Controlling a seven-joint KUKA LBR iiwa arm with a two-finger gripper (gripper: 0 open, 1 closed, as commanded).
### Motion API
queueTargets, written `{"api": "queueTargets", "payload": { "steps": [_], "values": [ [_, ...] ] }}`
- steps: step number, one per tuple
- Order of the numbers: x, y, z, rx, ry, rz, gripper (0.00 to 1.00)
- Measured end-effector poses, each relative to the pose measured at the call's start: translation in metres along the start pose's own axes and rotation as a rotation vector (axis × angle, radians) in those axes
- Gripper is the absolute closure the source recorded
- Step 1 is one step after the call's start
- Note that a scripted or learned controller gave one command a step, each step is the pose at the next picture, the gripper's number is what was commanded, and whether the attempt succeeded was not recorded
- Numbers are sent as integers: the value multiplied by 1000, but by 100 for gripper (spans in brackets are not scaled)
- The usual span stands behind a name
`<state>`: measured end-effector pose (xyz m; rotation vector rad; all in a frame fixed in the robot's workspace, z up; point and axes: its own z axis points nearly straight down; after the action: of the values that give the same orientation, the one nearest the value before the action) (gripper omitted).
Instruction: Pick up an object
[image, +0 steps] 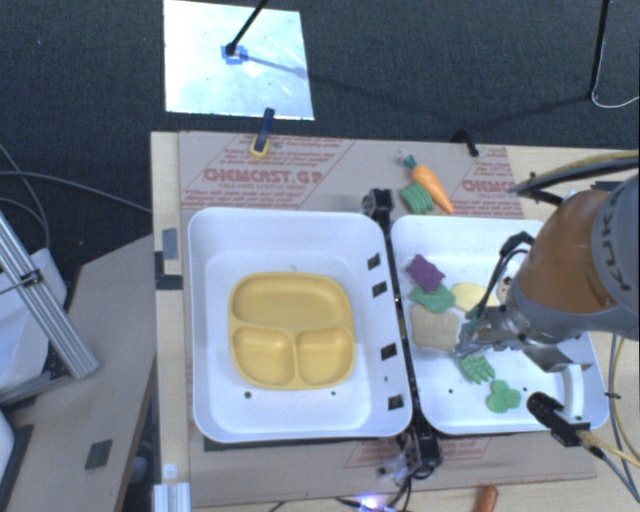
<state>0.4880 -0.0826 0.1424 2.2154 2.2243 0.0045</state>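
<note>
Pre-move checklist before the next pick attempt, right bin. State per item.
1. Pincer over the right bin: ok, it sits low among the toys.
2. Target in reach: ok, a green toy lies just below the pincer and a beige piece just to its left in view.
3. Something held between the fingers: cannot tell, the wrist hides them.
4. Clutter around target: not ok, purple block, green piece and pale yellow piece crowd close.
5. Left bin out of the path: ok, it holds the yellow divided tray, well away from the arm.
</note>
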Motion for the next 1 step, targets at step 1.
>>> {"api": "queueTargets", "payload": {
  "steps": [1],
  "values": [
    [-57,-1,-62,-4,-5,8,100]
  ]
}}
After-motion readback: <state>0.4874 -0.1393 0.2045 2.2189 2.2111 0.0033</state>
